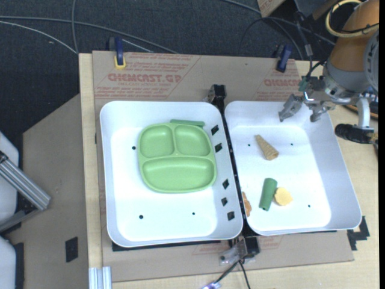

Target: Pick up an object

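Hovering over the right bin's (pixel 337 161) far edge, the gripper (pixel 302 108) hangs with fingers spread, pinching nothing. The cone (pixel 266 147) lies well below it (green cylinder (pixel 267 194) and yellow piece (pixel 283 197) farther still).

Two bins side by side on the bench, divided plate (pixel 177 158) in the left bin (pixel 120 209), cone (pixel 266 146) in the right bin (pixel 325 161), cylinder (pixel 267 194) nearer the front, small round piece (pixel 283 197) touching its right side, gripper (pixel 306 108) above the right bin's back edge.
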`<state>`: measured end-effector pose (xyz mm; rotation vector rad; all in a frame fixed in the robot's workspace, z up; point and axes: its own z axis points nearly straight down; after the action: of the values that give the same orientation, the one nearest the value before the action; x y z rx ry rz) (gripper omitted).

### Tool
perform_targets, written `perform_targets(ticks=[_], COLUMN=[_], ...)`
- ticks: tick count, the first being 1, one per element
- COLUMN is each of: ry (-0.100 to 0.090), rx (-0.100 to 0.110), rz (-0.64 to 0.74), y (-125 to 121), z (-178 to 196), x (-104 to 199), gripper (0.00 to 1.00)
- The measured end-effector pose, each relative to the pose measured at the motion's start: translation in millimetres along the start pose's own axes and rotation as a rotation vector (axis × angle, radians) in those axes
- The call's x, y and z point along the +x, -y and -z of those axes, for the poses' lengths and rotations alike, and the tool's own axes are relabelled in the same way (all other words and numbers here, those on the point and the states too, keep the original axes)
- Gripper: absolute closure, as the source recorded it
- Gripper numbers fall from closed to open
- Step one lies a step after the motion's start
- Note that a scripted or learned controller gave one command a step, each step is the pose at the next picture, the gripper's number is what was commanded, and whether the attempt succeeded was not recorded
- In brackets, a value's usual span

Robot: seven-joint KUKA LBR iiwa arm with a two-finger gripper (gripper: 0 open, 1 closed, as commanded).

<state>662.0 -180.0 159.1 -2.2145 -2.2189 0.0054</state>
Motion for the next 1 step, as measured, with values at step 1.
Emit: perform_targets(ticks=[1], ry=[0.001], rx=[-0.003], rz=[0.0], y=[0.9], z=[-41.9], x=[2.8], gripper=[0.0])
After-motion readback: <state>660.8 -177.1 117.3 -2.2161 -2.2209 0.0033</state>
